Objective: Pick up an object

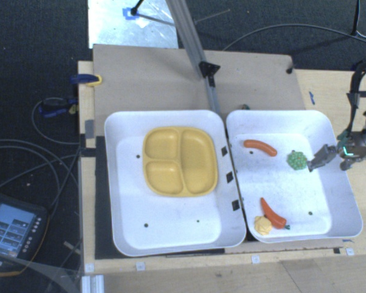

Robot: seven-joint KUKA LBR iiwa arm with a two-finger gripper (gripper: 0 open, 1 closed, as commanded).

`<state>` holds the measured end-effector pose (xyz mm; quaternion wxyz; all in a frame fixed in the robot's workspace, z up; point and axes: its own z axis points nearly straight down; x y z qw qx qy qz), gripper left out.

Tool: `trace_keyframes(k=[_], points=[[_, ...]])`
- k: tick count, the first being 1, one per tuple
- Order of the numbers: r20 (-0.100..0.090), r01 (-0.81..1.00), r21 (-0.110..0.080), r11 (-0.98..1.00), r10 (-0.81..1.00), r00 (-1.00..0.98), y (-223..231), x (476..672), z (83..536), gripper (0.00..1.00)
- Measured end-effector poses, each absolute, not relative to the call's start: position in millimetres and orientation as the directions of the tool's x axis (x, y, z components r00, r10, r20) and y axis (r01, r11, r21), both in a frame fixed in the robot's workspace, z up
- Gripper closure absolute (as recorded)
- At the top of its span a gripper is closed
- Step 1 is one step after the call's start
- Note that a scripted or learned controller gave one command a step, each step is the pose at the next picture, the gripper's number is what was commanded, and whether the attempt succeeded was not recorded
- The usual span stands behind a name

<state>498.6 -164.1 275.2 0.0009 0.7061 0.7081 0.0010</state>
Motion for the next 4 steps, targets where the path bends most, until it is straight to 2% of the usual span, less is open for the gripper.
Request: trace_keyframes(k=[1, 3, 4], points=[[0.001, 1.000, -0.003, 0.000, 1.000, 0.000, -159, 499.7, 232, 0.00], [0.002, 1.000, -0.005, 0.001, 1.000, -0.001, -152, 502.9, 109, 0.00], [-0.001, 1.000, 0.004, 0.001, 1.000, -0.001, -153, 505.2, 124, 1.00]])
